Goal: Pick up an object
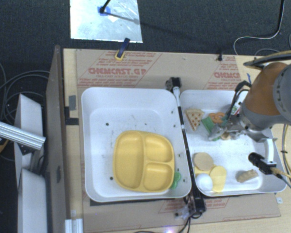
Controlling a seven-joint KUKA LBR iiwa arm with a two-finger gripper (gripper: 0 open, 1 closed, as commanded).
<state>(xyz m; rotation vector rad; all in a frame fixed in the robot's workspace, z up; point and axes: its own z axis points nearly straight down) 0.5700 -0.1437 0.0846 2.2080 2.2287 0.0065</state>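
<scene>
Claw [218, 132] is hanging over one green piece [207, 124], grip unclear; two bins, one yellow plate [143, 160], board [136, 67] reading CHEMCAST GP.

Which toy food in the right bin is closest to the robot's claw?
The green piece, just left of the gripper. The waffle, egg and yellow pieces lie farther off.

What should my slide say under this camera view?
Robot hand reaching among toy food in the right bin, beside a yellow divided plate.
</scene>
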